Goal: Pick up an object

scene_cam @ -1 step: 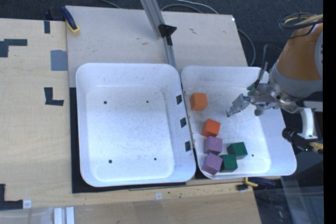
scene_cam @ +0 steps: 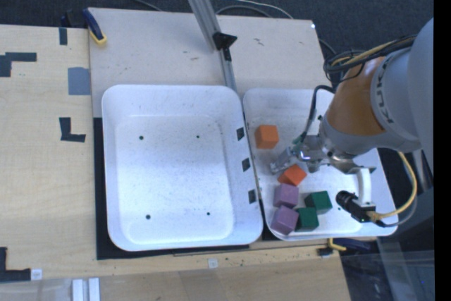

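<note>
A: What lies lowest in the frame?
B: In the right bin (scene_cam: 292,103), two purple blocks (scene_cam: 285,208) and two green blocks (scene_cam: 313,209), matte and boxy, clustered at lower right.
A: And the gripper (scene_cam: 290,160)?
B: Just above an orange block (scene_cam: 294,175), its metal fingers seemingly touching it; whether they are apart or together I cannot tell.
A: Farther up?
B: A second orange cube (scene_cam: 266,137), apart. The left bin (scene_cam: 116,151) is smooth white plastic.

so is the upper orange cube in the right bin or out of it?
In. The orange cube sits on the right bin's floor, apart from the gripper.
</note>
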`<state>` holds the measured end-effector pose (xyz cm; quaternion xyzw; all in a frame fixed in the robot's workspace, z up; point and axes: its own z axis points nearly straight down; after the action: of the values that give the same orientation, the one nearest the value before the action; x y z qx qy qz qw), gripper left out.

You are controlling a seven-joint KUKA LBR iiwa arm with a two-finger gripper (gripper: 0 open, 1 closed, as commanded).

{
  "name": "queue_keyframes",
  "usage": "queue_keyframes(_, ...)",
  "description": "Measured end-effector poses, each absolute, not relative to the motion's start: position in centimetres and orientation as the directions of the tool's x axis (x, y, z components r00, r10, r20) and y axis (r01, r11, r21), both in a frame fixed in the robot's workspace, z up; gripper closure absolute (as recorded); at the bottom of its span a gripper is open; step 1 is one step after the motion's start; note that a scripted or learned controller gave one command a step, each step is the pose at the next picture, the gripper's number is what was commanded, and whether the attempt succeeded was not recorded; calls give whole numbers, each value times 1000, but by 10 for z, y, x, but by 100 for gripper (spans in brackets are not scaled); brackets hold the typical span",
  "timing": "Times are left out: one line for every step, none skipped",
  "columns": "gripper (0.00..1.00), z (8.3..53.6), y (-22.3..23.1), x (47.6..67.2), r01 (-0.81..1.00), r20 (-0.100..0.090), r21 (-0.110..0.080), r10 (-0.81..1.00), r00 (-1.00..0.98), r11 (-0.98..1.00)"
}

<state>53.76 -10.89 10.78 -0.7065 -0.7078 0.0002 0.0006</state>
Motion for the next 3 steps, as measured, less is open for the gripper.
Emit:
queue_keyframes(0,94,-90,507,1000,-1,-3,1000,0,0)
queue_keyframes(0,196,-54,490,1000,1,5,1000,-5,5)
queue_keyframes(0,192,-55,489,1000,1,-2,1000,-2,2)
